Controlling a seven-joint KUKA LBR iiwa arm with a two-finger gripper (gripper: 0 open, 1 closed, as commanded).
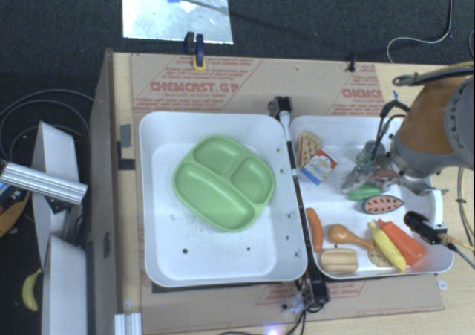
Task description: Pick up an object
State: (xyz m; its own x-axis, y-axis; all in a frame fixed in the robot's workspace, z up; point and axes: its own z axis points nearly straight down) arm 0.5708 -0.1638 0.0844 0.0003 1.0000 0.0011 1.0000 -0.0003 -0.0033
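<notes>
Two shallow white bins (159, 200) side by side on a brown printed-cardboard table (223, 85), over dark carpet (59, 29). Gripper (361, 176) low in the right bin beside a green toy vegetable (364, 194); open or closed, cannot tell.

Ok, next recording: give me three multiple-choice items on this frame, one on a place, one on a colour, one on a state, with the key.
1. Where does the green divided plate lie?
A. In the left bin
B. In the right bin
C. On the floor

2. What colour is the clamp at the board's far edge?
A. Red and white
B. Blue and yellow
C. Black and green

3. How does the hand stand relative to the right bin?
A. Raised over the left bin
B. Parked beyond the bench
C. Low inside the right bin, among the toy food

Key: 1 A, the plate sits in the middle of the left bin. 2 B, blue handles over a yellow tip. 3 C, the hand is down by the green toy and the watermelon slice.
</notes>
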